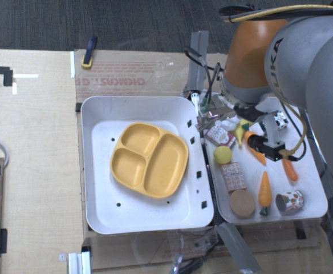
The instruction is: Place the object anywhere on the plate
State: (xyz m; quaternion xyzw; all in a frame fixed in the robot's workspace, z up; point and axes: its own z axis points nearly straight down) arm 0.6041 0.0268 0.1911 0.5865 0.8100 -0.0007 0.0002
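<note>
The bench (35, 153) is pale wood, with dark grey floor along the top of the frame. Two shallow white bins sit side by side on it.

The left bin (98, 210), centre frame, contains the plate (149, 159): yellow, rounded, tilted diagonally, divided into three compartments. Nothing lies on it.

The right bin (312, 201), at centre right, contains the loose objects. A yellow ball (223, 154) lies near the bin's left wall. Below it is a red-and-white printed packet (233, 177), then a tan round disc (242, 203) at the lower edge. An orange carrot with a green tip (264, 191) stands upright just right of the disc. A small patterned cup (289, 201) lies on its side at lower right. A second, smaller carrot (290, 169) lies above the cup. A white-and-red wrapped item (218, 133) sits at the bin's upper left.

My arm (303, 56) enters from the upper right, orange band showing. My gripper (235, 120) is down over the upper part of the right bin, close to the wrapped item and the ball. Cables and the wrist hide it; I cannot tell its state, nor whether it touches any object.
</note>
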